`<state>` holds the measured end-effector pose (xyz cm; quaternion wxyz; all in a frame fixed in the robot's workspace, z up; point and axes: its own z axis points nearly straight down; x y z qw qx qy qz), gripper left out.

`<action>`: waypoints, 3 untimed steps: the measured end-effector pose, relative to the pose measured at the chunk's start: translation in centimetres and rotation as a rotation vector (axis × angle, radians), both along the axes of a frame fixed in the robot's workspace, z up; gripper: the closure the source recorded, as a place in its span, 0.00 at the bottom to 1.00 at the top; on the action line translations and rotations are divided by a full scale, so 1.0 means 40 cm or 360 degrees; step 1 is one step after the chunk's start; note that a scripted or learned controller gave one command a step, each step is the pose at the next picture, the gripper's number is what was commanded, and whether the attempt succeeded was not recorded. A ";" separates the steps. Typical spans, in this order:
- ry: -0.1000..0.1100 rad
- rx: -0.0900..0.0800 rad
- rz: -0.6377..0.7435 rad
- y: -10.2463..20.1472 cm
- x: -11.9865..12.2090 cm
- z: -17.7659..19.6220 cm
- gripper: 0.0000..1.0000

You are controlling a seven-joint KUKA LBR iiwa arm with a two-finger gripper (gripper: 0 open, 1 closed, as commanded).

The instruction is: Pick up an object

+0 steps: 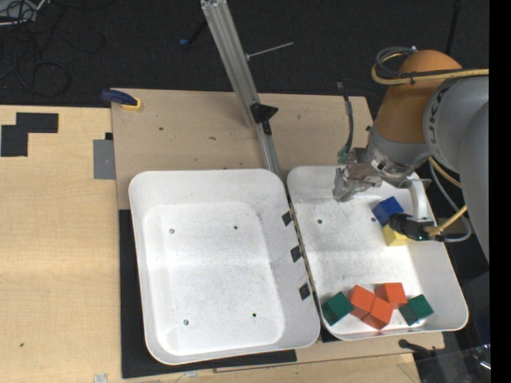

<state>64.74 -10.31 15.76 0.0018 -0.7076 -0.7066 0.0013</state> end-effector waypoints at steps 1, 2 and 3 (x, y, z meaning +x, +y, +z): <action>-0.0014 -0.0002 0.0003 -0.012 0.026 0.138 1.00; -0.0015 -0.0002 0.0006 -0.003 0.017 0.291 1.00; -0.0009 -0.0002 0.0009 -0.005 0.018 0.348 1.00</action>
